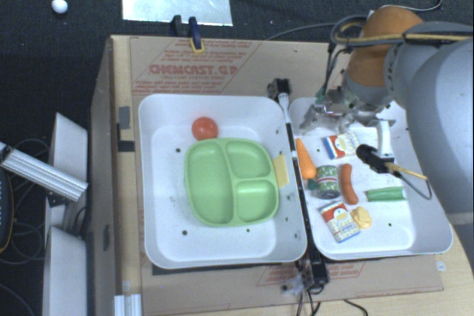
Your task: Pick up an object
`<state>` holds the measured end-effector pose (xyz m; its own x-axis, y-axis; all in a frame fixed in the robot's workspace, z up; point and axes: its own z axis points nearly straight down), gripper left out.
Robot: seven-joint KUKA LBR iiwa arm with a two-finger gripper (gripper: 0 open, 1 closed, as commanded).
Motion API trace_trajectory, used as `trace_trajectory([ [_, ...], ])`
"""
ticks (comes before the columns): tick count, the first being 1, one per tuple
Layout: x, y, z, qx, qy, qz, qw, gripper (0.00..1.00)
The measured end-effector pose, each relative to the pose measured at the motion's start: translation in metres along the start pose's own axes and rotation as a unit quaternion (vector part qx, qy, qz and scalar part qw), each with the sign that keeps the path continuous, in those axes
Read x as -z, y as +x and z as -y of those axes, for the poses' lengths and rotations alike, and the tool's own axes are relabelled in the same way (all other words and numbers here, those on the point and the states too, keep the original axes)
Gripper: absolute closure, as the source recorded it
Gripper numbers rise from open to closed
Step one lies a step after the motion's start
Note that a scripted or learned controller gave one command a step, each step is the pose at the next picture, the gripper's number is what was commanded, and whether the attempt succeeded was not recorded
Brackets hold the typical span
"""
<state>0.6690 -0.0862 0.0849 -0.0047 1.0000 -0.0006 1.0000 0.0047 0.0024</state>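
My gripper [324,115] hangs over the far left corner of the right bin [426,233], with the orange-banded wrist behind it. Nothing shows in its grasp. Just below it in that bin lie an orange carrot [304,159], a small red, white and blue carton [341,145], a green-labelled can [324,181] and a red sausage [348,183]. Further toward the near side are a green pod-shaped piece [384,194], a second carton [338,222] and a yellow piece [361,217].
The left bin [167,233] holds a green divided plate [228,181], a red tomato [204,128] behind it and a yellow piece [281,171] against its right wall. The arm's grey body covers the right bin's far right side.
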Motion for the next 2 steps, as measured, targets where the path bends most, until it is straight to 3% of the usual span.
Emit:
trace_trajectory([
  [1,0.0113,-0.0002,-0.0011,0.001,-0.001,0.0,1.0,1.0],
  [2,0.0112,-0.0002,-0.001,0.001,-0.001,0.0,1.0,0.0],
])
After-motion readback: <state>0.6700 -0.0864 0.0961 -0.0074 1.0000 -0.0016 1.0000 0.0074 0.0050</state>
